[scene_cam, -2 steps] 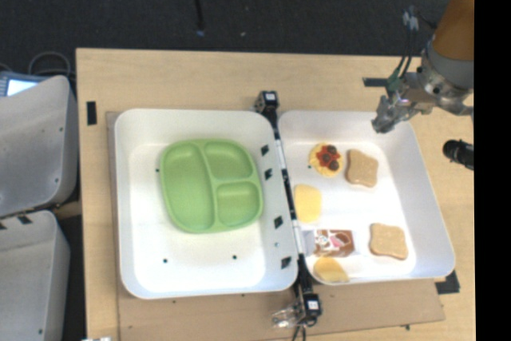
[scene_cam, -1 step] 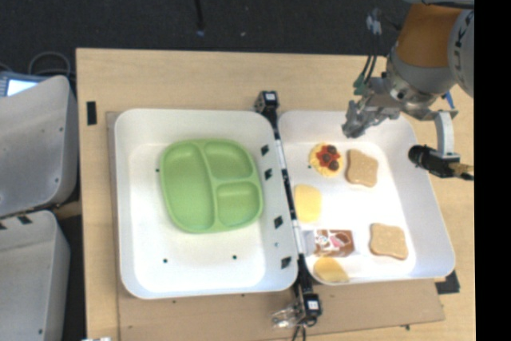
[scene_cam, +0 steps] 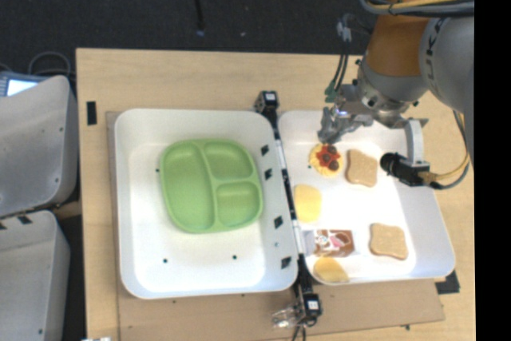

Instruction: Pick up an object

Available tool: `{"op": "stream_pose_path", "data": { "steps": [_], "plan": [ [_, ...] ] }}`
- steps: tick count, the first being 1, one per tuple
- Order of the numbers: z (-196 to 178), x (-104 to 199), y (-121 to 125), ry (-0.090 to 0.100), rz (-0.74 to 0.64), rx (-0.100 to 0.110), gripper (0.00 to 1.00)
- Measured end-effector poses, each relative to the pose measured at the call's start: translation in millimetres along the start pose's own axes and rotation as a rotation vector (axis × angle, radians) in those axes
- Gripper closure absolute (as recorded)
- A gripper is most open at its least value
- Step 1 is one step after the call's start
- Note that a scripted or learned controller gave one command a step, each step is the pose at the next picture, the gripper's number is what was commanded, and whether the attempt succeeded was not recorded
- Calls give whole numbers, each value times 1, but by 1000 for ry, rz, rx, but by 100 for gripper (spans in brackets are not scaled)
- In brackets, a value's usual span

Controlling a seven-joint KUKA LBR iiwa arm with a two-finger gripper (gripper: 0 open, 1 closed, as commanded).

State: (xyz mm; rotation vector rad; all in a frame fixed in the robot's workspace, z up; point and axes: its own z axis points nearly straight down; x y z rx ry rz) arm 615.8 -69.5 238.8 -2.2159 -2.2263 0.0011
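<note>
In the right bin [scene_cam: 423,239], upper centre-right of the frame, we see the gripper [scene_cam: 330,136] poised just above the small red-and-yellow toy [scene_cam: 325,160], which lies directly below and slightly left of it; whether the jaws are open we cannot tell.

This is a robotics lab, a test cell rather than anyone's kitchen. A grey industrial arm [scene_cam: 431,36] with an orange band and loose cables reaches over a plywood bench [scene_cam: 96,76] that stands on dark carpet. Two shallow white bins [scene_cam: 128,172] sit side by side on it, joined by black clips, with small black fixtures at the seam's ends. The food in the right bin looks like toy pieces, and a green divided tray [scene_cam: 211,186] lies in the left. Grey equipment casings [scene_cam: 32,140] stand beside the bench.
</note>
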Motion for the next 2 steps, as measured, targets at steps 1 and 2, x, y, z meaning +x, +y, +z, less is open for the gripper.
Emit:
{"op": "stream_pose_path", "data": {
  "steps": [1,2],
  "plan": [
    [-1,53,7,0,-1,-3,100],
    [9,106,-1,1,-1,-1,100]
  ]
}}
